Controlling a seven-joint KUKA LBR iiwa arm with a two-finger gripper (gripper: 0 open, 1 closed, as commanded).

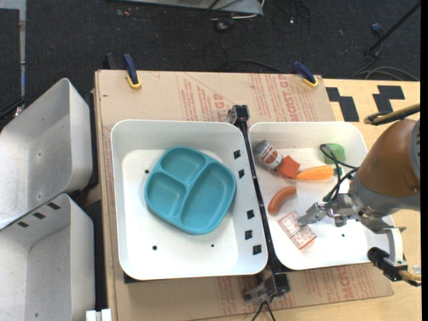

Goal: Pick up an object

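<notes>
Reaching in from the right, the big grey arm [394, 172] with its orange band dominates that side of the bench, its bulk hanging over the right bin [354, 136]. Next in size is the left bin [127, 179], which holds a teal divided plate [190, 189] lying flat near its middle. The right bin carries the smaller pieces: a patterned packet [296, 230] toward the near side, a sausage [281, 198] just above it, a carrot [314, 173] beyond that, a small can [267, 155] on its side with an orange block [289, 166] touching it, and a green thing [334, 152] near the far wall.

Smallest of all is the business end — the gripper [313, 215], low over the right bin, with its tip just beside the packet's upper right corner. From where I stand I cannot tell how wide it is set, and nothing shows clamped in it.

My reading is that this is the approach step, the hand descending on the packet or hovering close to it, with the pick not yet made. The next move seems to call for closing squarely on the packet — a thin, flat thing lying on the bin floor, so it may slip out if only its edge is caught.
</notes>
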